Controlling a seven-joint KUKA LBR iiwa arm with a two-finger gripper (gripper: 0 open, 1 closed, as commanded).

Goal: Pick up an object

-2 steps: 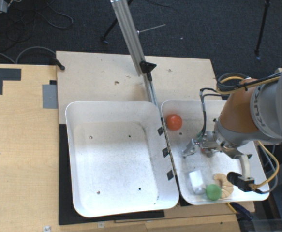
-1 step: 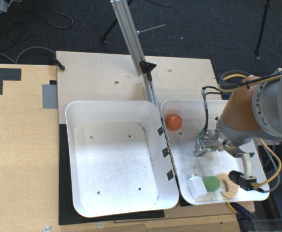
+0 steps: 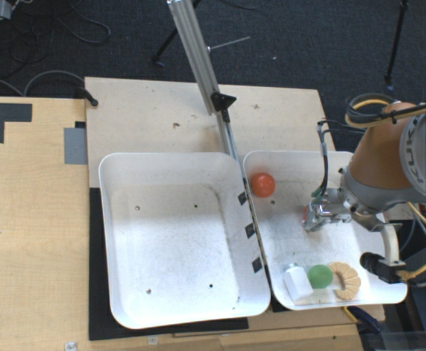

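You see the tool [image 3: 313, 218] low in the right bin [image 3: 286, 168], near the orange ball [image 3: 263, 185]; its opening you cannot tell.

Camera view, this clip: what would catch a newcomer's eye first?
Probably the round orange-red ball, alone near the top left corner of the right-hand shallow white bin. Next, the grey arm's gripper reaching in from the right over the middle of that bin. Then the cluster at the bin's bottom edge: a small white block, a round green ball and a tan ridged pastry-shaped piece.
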